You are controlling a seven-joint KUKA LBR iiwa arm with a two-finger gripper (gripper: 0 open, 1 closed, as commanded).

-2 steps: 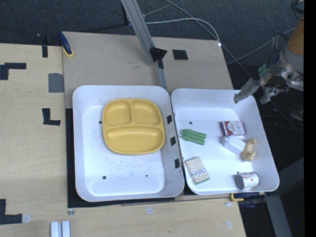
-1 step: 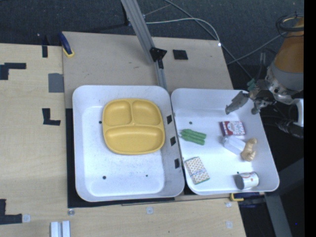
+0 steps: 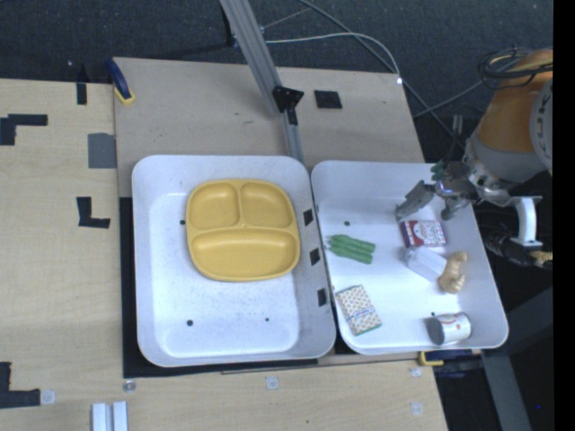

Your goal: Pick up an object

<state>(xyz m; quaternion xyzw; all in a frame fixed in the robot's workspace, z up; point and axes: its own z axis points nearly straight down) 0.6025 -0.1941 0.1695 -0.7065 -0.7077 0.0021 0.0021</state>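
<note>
My gripper point(image 3: 429, 206) hangs over the far right part of the right bin point(image 3: 386, 180), open, its two fingers spread with nothing between them. Just below it lies a small red and white box point(image 3: 422, 233). A clear white packet point(image 3: 425, 262) and a tan lumpy piece point(image 3: 453, 272) lie beside that box. Further left in the bin rests a green bundle point(image 3: 350, 248). Nearer the front are a patterned cream box point(image 3: 358, 309) and a silver can point(image 3: 448, 328) on its side.
A yellow divided plate point(image 3: 243, 229) sits in the left bin point(image 3: 162, 330). A metal pole point(image 3: 260, 52) slants up from behind the gap between the two bins. Cables run across the dark floor at the back.
</note>
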